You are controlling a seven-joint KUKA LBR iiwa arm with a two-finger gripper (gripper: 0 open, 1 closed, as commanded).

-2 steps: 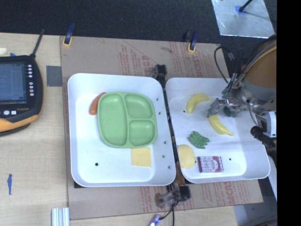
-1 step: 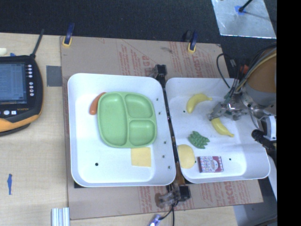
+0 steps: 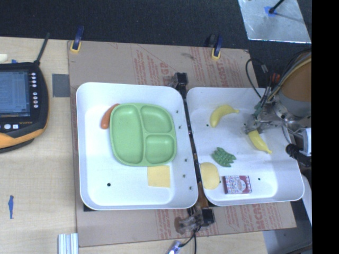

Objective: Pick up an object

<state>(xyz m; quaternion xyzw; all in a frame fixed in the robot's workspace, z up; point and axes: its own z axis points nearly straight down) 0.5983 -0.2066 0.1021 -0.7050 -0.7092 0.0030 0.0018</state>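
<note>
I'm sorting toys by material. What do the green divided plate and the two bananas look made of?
The green divided plate looks like moulded plastic with a matte finish: even pale green, soft rounded compartment ridges, no glare. The two bananas seem to be plastic toy fruit: flat uniform yellow with no spots or browning, though real fruit cannot be fully ruled out at this sharpness.

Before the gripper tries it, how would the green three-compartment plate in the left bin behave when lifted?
The green three-compartment plate looks like rigid moulded plastic, so it should stay stiff and probably light. It is wide and lies flat, so a two-finger grasp likely needs its rim. Its smooth surface may slip, and it could tilt if held at one edge.
</note>
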